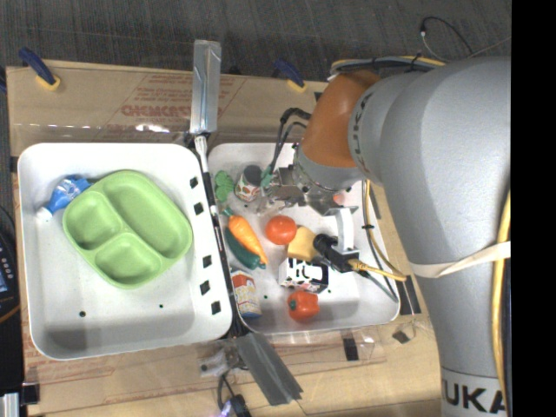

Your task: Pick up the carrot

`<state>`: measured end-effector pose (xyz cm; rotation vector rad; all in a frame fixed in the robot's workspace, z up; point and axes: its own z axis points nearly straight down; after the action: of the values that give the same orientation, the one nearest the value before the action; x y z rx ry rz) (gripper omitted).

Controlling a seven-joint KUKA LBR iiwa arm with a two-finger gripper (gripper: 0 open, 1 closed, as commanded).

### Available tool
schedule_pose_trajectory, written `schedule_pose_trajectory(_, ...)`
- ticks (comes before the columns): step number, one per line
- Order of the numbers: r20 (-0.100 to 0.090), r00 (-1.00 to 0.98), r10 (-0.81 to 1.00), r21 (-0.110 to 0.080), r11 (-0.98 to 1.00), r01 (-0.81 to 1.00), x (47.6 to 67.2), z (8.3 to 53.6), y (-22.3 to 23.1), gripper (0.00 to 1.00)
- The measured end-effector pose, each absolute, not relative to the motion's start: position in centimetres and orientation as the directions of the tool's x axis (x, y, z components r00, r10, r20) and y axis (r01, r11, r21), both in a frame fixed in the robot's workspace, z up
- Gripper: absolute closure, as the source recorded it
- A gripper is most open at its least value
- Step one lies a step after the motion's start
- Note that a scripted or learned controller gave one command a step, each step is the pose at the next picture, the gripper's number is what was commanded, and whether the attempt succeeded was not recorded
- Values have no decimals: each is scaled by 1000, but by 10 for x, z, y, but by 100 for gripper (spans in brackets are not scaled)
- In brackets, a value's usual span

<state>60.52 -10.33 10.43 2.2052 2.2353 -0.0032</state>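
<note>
I see the gripper (276, 189) low over the right bin (373, 307), near its far wall; I cannot tell its state. The carrot (244, 237) lies just toward me from it, beside a tomato (281, 229). A green plate (127, 227) sits in the left bin (52, 320).

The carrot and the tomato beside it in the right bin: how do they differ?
The carrot is long and tapered, while the tomato is round. The carrot is orange with a green end, and the tomato is redder. The carrot lies slantwise nearer the divider between the bins; the tomato sits nearer the bin's middle. Both rest loose in the right bin.
</note>
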Motion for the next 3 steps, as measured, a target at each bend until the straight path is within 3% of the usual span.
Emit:
schedule_pose_trajectory(1, -1, -240, 971, 0, 240, 971, 607, 174, -147, 100)
schedule_pose_trajectory(2, -1, -240, 971, 0, 240, 971, 607, 174, -147, 0)
schedule_pose_trajectory(3, 2, -315, 949, -4, 315, 949, 583, 128, -97, 0)
